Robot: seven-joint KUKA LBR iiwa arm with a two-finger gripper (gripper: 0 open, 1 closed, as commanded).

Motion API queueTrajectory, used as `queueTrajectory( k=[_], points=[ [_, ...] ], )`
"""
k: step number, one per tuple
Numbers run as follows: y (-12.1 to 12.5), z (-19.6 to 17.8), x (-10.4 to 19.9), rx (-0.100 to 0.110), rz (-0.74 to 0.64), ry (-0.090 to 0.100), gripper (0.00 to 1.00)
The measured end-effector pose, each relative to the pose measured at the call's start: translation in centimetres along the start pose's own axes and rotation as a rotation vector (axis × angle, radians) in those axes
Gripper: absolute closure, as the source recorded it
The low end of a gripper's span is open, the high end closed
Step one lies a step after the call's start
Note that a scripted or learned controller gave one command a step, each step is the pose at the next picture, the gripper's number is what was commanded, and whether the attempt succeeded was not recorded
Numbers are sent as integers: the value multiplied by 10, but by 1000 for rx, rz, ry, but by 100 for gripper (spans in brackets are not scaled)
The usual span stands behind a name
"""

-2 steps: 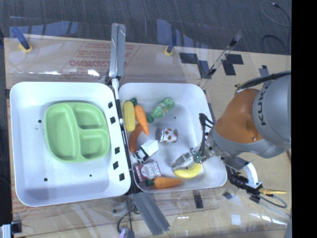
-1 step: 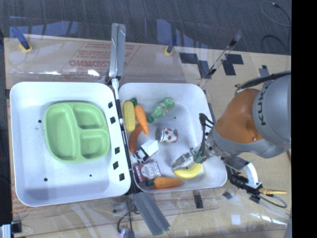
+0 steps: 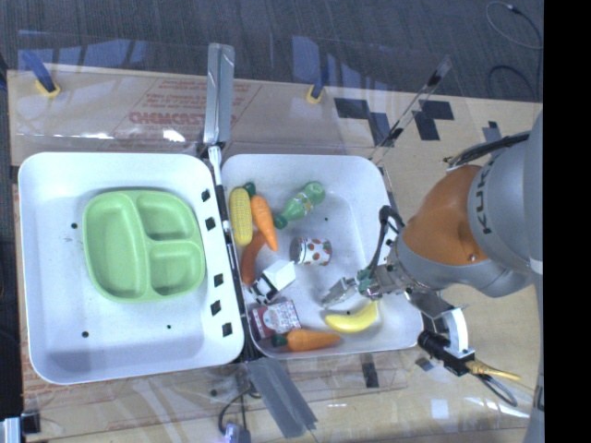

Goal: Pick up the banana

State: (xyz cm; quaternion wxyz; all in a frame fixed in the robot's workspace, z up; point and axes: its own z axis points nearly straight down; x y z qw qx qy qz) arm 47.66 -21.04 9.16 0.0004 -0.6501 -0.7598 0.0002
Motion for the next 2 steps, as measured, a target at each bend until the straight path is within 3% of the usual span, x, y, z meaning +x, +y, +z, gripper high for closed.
queueTrajectory(
  k=[1, 2],
  points=[
    [0, 0, 1, 2, -292, 3, 0],
    [0, 0, 0, 0, -74, 0, 0]
  ],
)
